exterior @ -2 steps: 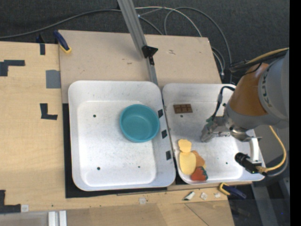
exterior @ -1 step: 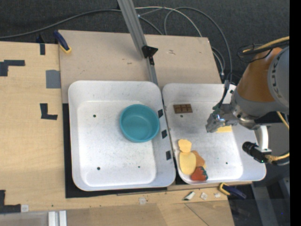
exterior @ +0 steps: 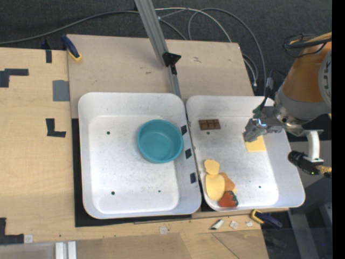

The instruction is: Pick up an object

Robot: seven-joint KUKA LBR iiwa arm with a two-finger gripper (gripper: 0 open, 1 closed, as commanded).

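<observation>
STAGE: approach, nothing lifted | GRIPPER: grey two-finger gripper low over right white bin, just above flat yellow square block | GRIP: cannot tell | LEFT: grasp, lift | OTHERS: teal round bowl in left bin, brown chocolate-bar piece nearby

A pale wooden worktop spreads well to the left of the tool, marked with dark tape pieces and a grey patch. Beyond it, a dark floor carries looping cables. A grey metal post slants up from the board up and left of the tool, and blue-and-yellow clamps grip the board's edges.
</observation>
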